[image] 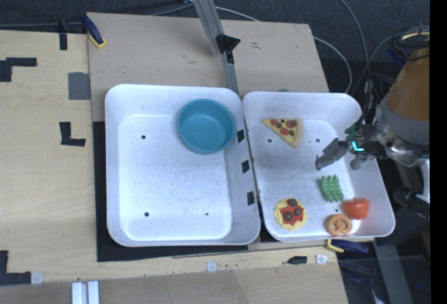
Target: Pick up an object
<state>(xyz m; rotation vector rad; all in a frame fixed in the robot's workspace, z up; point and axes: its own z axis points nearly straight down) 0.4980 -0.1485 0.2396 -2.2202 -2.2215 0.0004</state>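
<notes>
Wide free floor is offered by the left bin (133, 177) — only a blue bowl (206, 126) is set at its far right corner, against the divider. The right bin (279, 177) is more crowded: a pizza slice (284, 130) lies at the far side, a small round pizza (290, 213) at the near side, and green pieces (331, 188), a red piece (356, 208) and a ring-shaped piece (339, 225) are clustered along the near right edge. An open strip is left across the middle. The gripper (340, 154) is poised over the right rim — access from that side is taken up by it.
</notes>
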